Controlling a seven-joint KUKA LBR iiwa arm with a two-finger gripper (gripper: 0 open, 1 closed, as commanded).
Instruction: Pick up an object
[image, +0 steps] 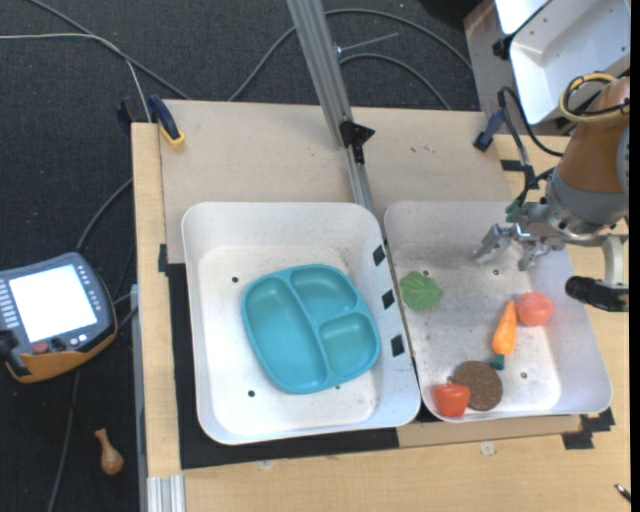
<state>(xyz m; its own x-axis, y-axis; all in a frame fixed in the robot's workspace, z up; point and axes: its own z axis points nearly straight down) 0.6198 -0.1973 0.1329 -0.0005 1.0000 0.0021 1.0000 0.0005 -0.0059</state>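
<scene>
The right bin (575, 390) holds a green leafy piece (420, 291), an orange carrot (505, 328), a pink-red ball (535, 309), a brown round disc (480, 385) and a red piece (451, 399). My gripper (508, 250) hangs over the far part of this bin, above and behind the carrot and ball. It is open, with nothing between its fingers. The green piece lies to its lower left.
A teal divided plate (312, 327) lies in the left bin (215, 400). A slanted metal post (335, 100) rises behind the bins. A teach pendant (50, 310) sits off the bench at left, with a wooden peg (108, 452) below it.
</scene>
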